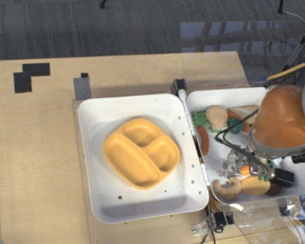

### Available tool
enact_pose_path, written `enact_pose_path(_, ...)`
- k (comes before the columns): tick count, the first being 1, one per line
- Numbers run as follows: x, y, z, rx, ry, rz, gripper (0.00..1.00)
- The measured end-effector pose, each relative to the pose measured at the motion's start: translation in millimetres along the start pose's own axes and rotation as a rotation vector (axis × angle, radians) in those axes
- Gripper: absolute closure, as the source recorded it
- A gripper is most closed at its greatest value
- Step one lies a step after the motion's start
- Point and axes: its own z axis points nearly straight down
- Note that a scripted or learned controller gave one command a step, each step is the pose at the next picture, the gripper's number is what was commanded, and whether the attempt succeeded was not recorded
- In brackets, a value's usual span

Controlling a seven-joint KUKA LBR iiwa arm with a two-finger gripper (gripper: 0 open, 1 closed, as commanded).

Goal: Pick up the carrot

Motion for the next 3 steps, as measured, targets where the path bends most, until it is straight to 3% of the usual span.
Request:
enact_pose_path(1,-5,2,-12,-0.003,-0.011,0.002,1.00)
enact_pose_path(2,-12,-53,1,-0.006,0.007,-0.077,1.00)
enact_pose_path(3,-14,-54,1,-0.004,0.001,-0.076,0.00)
